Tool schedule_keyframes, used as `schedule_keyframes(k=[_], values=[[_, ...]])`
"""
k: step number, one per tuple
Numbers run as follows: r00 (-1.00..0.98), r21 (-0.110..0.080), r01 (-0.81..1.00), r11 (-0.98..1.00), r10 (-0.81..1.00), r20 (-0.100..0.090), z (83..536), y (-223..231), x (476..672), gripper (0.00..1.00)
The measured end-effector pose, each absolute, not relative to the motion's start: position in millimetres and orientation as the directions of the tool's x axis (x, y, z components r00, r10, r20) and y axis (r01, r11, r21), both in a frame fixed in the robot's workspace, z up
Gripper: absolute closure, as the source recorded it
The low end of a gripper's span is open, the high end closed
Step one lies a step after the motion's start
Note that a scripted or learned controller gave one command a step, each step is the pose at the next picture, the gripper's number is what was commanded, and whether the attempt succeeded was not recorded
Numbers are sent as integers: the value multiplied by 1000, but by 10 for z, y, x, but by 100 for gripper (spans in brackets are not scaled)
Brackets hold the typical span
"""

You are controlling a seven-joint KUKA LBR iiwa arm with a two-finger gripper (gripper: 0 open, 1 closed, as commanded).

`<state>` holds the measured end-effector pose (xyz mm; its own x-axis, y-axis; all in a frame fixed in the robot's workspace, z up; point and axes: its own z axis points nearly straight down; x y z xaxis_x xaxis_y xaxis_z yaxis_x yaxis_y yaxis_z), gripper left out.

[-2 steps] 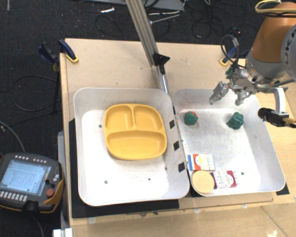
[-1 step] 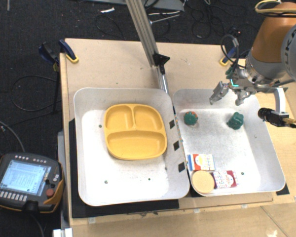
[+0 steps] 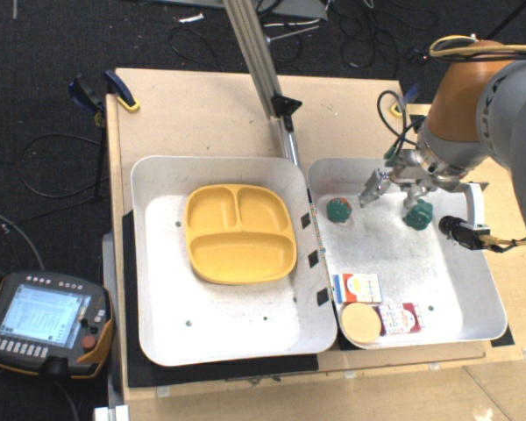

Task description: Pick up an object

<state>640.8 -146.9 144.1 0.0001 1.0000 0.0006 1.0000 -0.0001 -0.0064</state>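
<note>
Left bin [image 3: 158,261]: bears a yellow divided plate [image 3: 241,233], lying flat near the middle — well apart from the arm.
Right bin [image 3: 473,296]: holds the candidates for picking. Green round object [image 3: 338,210] near the upper left corner; teal object [image 3: 418,215] just below the gripper; two small cartons [image 3: 357,287] [image 3: 399,317] and a tan round disc [image 3: 362,322] crowded at the near edge.
Gripper [image 3: 394,191]: hangs over the upper part of the right bin, between the two green things; fingers spread wide, nothing between them.
Arm pose: reaches in from the right, orange band [image 3: 463,90] above the wrist, wrist tilted down toward the bin floor.
Likely reason for the pose: open jaws above loose items suggest a descent toward one of them — which one, hard to say.
Task status: judged not yet done; every object rests on the bin floor.
Risk: teal object sits very near one finger and could be nudged aside instead of grasped.
</note>
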Motion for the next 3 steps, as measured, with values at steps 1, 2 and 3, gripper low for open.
schedule_keyframes(k=[1, 2, 3], values=[[0, -4, 1000, 0, 1000, 0, 920, -1462, 6400, 0], [0, 1, 1000, 0, 1000, -1, 1058, -1465, 6413, 100], [1, 6, 1000, -1, 1000, -2, 1508, -1518, 6405, 100]])
